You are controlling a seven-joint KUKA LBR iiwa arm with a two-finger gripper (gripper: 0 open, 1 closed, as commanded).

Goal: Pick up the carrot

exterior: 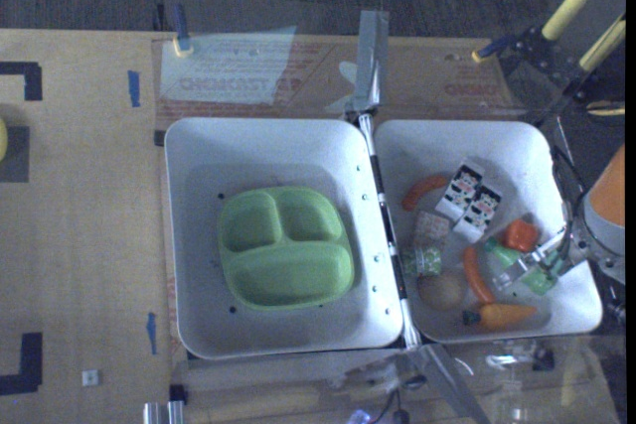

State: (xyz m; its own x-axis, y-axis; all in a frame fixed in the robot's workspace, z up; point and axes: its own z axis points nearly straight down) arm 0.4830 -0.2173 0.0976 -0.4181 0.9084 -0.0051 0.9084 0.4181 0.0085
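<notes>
1. Carrot point(505, 315): you see it lying flat near the front wall of the right bin point(467, 139), orange body pointing right, dark green stub at its left end.
2. Your gripper point(542, 262) sits low over the right side of that bin, just above and to the right of the carrot, not touching it. Whether its jaws are apart or together you cannot tell from this angle; nothing is visibly clamped between them.
3. A green item point(538, 281) lies right under the gripper, and an orange-red piece point(521, 234) sits just beside it toward the back.
4. Left of the carrot you have a brownish round item point(443, 291) and a slim orange item point(476, 274).
5. A black-and-white carton point(470, 197) lies further back.
6. The left bin point(199, 154) holds a green divided plate point(286, 247).
</notes>
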